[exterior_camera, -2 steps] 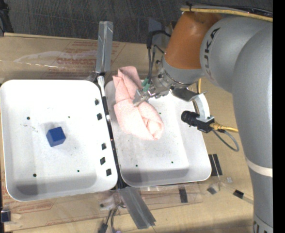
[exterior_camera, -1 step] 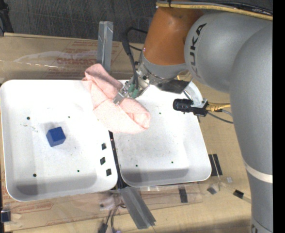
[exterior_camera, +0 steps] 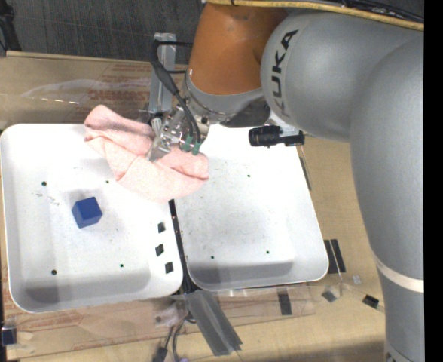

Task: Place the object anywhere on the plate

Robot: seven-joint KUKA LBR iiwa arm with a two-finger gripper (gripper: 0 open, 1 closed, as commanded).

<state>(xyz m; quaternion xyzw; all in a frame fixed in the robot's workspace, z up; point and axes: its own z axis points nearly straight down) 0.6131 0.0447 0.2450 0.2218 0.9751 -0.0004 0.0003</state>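
While the claw (exterior_camera: 161,145) pinches one pink cloth (exterior_camera: 142,161), one blue cube (exterior_camera: 87,211) sits apart.

Two shallow white bins, the left bin (exterior_camera: 25,277) and the right bin (exterior_camera: 282,262), are sitting side by side on the counter (exterior_camera: 56,74). One pink cloth (exterior_camera: 142,161) and one blue cube (exterior_camera: 87,211) are lying there.

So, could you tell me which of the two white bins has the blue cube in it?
The left bin: the blue cube sits on its floor; the right bin does not hold it.
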